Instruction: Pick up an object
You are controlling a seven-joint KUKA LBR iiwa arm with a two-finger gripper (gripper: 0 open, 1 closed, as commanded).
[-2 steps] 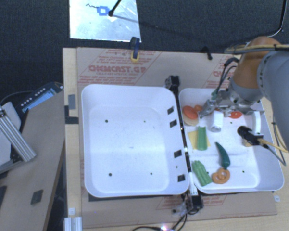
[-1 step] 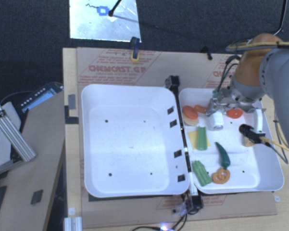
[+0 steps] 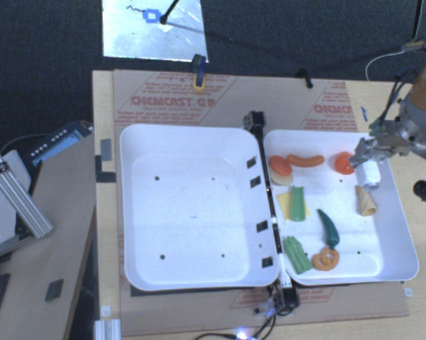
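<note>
Several toy foods are seen in the right bin [image 3: 404,250], a red tomato [image 3: 342,163] just beside the gripper [image 3: 361,154], whose closure cannot be told; a straight, centred descent is advised, neighbouring sausage [image 3: 306,161] avoided.

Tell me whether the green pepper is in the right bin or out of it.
In. The green pepper lies on the right bin's white floor, within its rim.
</note>
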